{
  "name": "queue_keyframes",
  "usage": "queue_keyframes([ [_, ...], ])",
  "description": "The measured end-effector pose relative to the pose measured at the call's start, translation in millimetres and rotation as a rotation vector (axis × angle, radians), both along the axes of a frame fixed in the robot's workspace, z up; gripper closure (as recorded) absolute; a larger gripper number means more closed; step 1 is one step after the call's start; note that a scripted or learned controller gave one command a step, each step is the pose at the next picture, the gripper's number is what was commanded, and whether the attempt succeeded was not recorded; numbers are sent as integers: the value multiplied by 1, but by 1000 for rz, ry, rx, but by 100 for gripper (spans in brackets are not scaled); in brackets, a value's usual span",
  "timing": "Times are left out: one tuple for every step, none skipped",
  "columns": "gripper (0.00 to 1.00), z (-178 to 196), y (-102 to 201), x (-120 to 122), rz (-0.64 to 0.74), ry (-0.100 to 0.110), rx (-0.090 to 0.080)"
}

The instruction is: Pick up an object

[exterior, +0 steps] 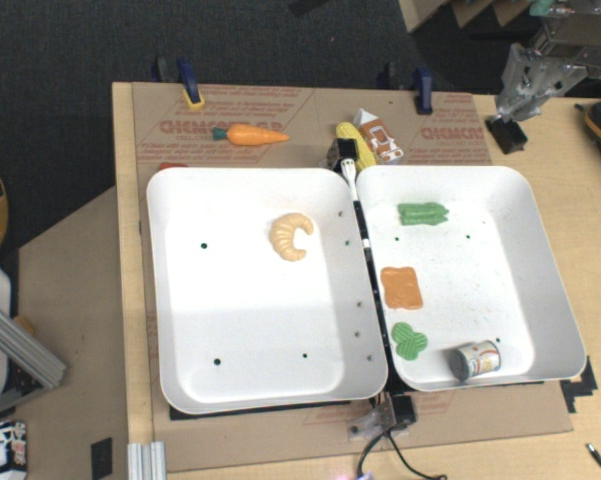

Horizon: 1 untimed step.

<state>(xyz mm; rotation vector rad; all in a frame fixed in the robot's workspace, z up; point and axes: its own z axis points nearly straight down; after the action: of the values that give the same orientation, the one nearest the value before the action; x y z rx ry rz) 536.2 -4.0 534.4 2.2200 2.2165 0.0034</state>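
Two shallow white bins sit side by side on a brown board, their inner rims touching along the middle. Left bin (180, 268): holds one croissant (292, 236), pale tan, curved, lying in the upper middle of the floor, well apart from every wall. Right bin (535, 258): holds four items. A green ridged piece (422, 214) lies near the far wall; an orange flat square (401, 287) lies near the inner wall at mid-depth; a green leafy piece (410, 341) lies just below the square, near but not touching it; a small can (476, 359), on its side with the dark end facing left, lies close to the near wall. Outside the bins, on the board beyond the far rims: a carrot (253, 136) lying flat with its green top to the left, and a banana (352, 140) just beside a small orange-and-white carton (382, 143), both near the seam between the bins. Two blue clamps (190, 83) grip the board's far edge. The gripper (525, 93) is at the upper right, off the right bin's far corner, above the bench and well apart from all the items. Nothing is visible between its fingers; cannot tell whether they are spread or closed from this angle.
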Motion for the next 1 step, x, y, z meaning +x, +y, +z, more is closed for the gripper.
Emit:
queue_keyframes([
  [100, -1, -12, 79, 0, 0, 0],
])
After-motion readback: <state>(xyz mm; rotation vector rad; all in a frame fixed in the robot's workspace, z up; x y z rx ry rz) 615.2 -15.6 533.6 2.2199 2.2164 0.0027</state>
